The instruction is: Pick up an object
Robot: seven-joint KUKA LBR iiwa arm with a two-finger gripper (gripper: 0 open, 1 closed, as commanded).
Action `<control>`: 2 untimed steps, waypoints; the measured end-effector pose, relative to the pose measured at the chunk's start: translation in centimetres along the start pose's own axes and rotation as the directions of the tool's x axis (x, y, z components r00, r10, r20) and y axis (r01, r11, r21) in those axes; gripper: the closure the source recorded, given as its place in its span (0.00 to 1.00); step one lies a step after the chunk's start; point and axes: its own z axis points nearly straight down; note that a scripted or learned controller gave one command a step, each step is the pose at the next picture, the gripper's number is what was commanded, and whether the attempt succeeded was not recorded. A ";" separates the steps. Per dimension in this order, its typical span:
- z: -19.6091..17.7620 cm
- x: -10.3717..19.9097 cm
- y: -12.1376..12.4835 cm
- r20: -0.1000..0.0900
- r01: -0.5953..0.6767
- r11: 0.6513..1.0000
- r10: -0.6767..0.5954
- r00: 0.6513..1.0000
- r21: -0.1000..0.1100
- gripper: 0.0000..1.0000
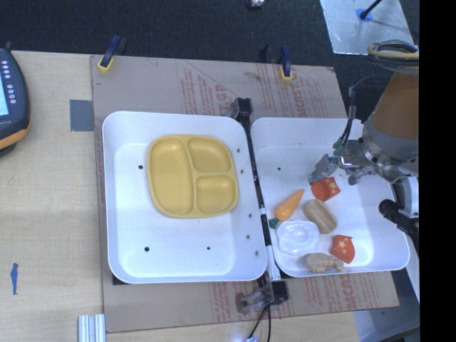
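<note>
My gripper point(330, 169) hangs over the upper middle of the right bin point(385, 258), at the end of the grey arm with its orange band point(399, 105). Directly below it, at its near edge, lies a red toy food piece point(326, 189); whether they touch is unclear. Further toys lie in the same bin: an orange carrot point(288, 205), a brown oblong piece point(320, 216), a clear plastic lid-like piece point(297, 236), a second red piece point(343, 249) and a tan piece point(323, 263).
The left bin point(128, 255) holds a yellow divided plate point(192, 175). A black divider with clips point(251, 169) separates the two bins. A handheld controller point(11, 98) lies at the bench's far left. Blue and yellow clamps point(285, 64) hold the cardboard's back edge.
</note>
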 end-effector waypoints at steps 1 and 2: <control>8.2 -1.7 1.9 -0.001 0.003 1.000 -0.003 1.000 -0.005 0.00; 6.8 -1.8 1.8 0.000 0.002 1.000 -0.002 1.000 -0.005 1.00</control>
